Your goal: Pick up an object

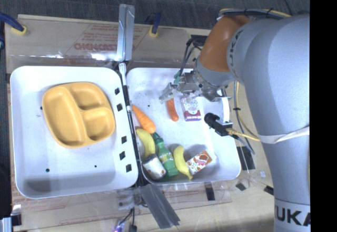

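Over the right bin [158,80], the gripper [179,90] is seen low above the white floor, its metal fingers spread apart with nothing caught between them. Just beside it, a small orange sausage-shaped piece [172,110] is lying on the bin floor, and a pink-and-white packet [191,108] is found next to that, partly under the wrist. A carrot [143,118] is laid near the divider, tilted. Along the near wall a cluster is packed together: a banana [147,142], a green bottle [166,157], a small cup [152,166], a second banana [182,161] and a red-printed carton [200,162]. A yellow compartment tray [78,114] is set in the left bin [31,173], well apart from the arm.
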`<move>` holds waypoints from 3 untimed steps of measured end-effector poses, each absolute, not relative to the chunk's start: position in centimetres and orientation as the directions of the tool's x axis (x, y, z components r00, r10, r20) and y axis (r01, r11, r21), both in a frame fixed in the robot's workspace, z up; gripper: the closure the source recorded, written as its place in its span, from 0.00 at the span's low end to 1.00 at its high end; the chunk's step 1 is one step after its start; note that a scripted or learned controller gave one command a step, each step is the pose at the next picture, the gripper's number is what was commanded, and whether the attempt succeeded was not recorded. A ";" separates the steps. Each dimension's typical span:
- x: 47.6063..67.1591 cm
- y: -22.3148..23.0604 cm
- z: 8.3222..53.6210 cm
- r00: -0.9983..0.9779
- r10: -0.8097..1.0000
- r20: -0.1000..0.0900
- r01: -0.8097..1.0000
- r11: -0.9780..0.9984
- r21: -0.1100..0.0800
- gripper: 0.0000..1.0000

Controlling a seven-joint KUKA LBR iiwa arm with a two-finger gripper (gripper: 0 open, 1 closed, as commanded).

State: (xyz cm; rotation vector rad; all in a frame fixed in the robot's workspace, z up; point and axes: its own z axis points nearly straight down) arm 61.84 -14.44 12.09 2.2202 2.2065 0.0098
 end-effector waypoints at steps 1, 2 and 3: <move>61.9 -14.4 9.2 0.019 1.000 0.001 1.000 -0.019 -0.005 0.00; 64.6 -14.7 9.3 0.060 0.998 0.000 0.998 -0.060 -0.001 0.00; 64.6 -14.6 10.3 0.053 0.999 0.000 0.999 -0.053 -0.002 1.00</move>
